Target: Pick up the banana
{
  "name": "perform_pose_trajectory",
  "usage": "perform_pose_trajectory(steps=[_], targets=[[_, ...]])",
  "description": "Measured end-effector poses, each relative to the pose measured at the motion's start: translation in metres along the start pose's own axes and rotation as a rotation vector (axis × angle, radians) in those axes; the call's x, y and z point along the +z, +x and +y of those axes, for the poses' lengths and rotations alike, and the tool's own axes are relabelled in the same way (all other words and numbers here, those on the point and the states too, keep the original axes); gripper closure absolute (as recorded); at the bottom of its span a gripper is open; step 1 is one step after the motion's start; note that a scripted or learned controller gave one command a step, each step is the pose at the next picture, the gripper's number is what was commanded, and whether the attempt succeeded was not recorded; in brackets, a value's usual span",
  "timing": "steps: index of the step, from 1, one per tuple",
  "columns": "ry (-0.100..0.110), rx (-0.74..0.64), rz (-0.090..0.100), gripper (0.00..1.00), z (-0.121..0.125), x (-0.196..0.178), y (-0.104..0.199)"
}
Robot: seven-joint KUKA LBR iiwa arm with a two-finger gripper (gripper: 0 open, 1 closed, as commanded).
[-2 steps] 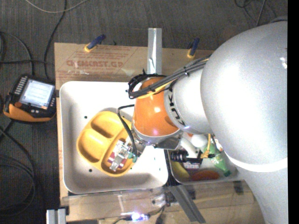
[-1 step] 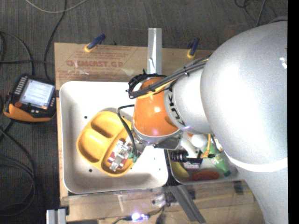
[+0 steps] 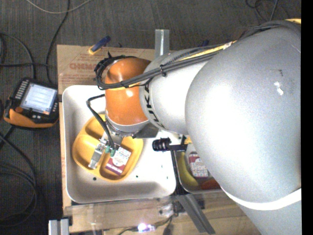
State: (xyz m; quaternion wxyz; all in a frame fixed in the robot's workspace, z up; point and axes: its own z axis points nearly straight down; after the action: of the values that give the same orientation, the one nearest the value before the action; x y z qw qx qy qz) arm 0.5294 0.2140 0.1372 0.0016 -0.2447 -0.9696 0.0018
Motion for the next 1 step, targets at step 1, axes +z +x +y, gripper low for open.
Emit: perform_pose_trajectory(steps=[1], targets=[[0.001,-0.017,-0.002,0.0,-0.035,-0.0174,-0.0391]])
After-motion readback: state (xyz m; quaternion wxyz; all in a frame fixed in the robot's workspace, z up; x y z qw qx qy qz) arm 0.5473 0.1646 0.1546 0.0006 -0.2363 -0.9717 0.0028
